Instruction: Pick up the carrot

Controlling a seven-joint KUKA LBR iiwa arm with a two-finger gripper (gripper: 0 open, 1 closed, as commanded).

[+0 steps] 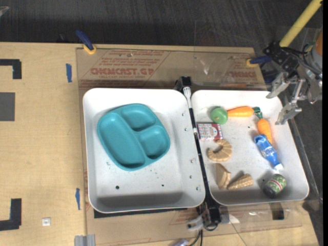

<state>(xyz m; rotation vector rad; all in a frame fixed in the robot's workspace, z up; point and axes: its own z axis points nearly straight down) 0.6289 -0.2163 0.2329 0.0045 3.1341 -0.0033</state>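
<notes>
Nothing lifted yet: the carrot [240, 112] lies at twelve o'clock in the right bin [300, 160]; the hand [288, 108] hovers at its two o'clock, seemingly released.

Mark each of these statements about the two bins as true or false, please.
1. The teal plate lies in the left bin. True.
2. The claw holds a carrot. False: it hangs at the right bin's upper right corner, and nothing shows between its fingers.
3. The green ball touches the horizontal carrot. True.
4. The blue bottle lies on the teal plate. False: it lies in the right bin, just below the second carrot.
</notes>
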